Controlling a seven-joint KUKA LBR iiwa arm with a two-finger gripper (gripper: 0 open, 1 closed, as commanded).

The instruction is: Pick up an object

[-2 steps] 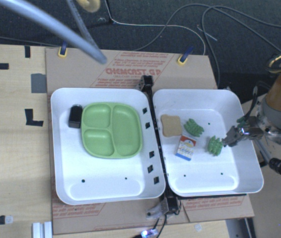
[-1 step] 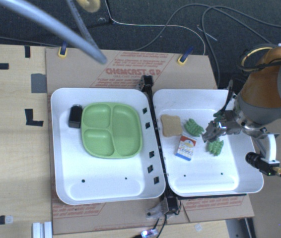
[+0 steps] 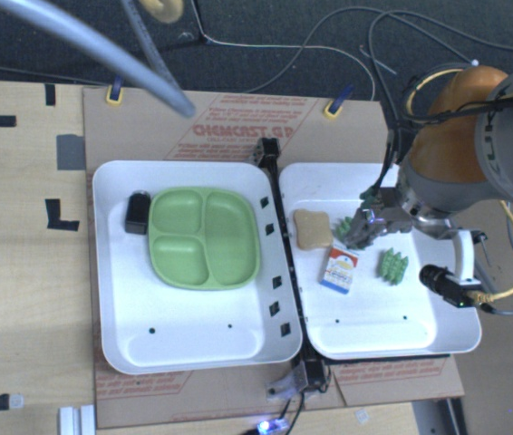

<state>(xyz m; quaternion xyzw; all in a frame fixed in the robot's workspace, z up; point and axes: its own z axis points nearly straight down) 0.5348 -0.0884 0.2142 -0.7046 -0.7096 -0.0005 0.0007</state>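
In the right bin point(image 3: 456, 333), the fingers point(image 3: 358, 231), state unclear, hover just above the small carton point(image 3: 339, 271).

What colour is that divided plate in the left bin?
The divided plate is light green, seen plainly in the camera view, lying in the left bin.

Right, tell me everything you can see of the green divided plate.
The green divided plate is a pale green, rounded-square dish that looks like plastic, with three compartments: a wide one to the camera's left and two smaller ones to its right. It lies flat, right side up, in the middle of the left bin. A small black object sits against its left edge. Nothing lies in it.
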